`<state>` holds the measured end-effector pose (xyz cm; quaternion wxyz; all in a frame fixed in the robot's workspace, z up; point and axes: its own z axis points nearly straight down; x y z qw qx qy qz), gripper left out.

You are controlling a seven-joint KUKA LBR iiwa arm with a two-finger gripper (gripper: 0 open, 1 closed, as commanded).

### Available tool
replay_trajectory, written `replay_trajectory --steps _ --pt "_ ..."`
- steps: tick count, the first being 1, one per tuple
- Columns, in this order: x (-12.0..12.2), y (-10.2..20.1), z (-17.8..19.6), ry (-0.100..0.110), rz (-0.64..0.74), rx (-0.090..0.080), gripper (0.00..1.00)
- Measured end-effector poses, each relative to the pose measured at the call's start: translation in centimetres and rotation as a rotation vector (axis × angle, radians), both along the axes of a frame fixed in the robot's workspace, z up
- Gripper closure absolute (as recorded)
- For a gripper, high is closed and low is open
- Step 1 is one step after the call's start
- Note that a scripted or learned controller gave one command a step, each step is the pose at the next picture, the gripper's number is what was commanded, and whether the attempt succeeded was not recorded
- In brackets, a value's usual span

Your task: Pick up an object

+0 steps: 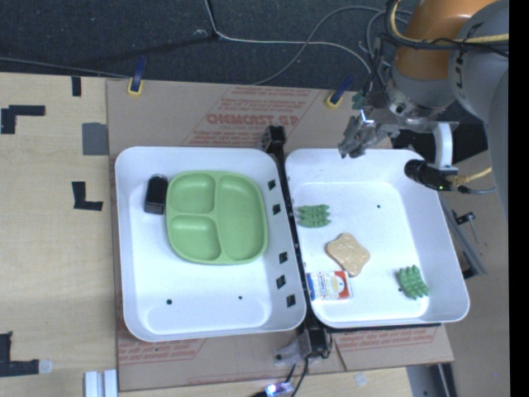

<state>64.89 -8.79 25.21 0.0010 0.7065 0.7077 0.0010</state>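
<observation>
The right bin (pixel 388 184) holds a green toy vegetable (pixel 313 215) near its left wall, a tan slice of toast (pixel 348 254) in the middle, a small red, white and blue carton (pixel 330 285) near the front, and a second green piece (pixel 412 281) at the front right. My gripper (pixel 354 144) hangs above the bin's back edge, well behind all of these, with nothing seen between its fingers. The view is too small to tell how the fingers stand.
The left bin (pixel 140 288) holds a green divided plate (pixel 217 217) and a small black block (pixel 155 194) at the plate's left. A black hinge strip (pixel 285 222) runs between the bins. Cables trail over the dark background behind.
</observation>
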Motion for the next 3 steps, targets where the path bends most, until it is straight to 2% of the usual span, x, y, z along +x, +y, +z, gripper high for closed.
replay_trajectory --steps 1,3 --pt "-1.1 4.9 -1.5 0.006 0.002 0.000 1.00" --pt "-0.7 16.1 -2.7 0.004 0.005 0.001 1.00"
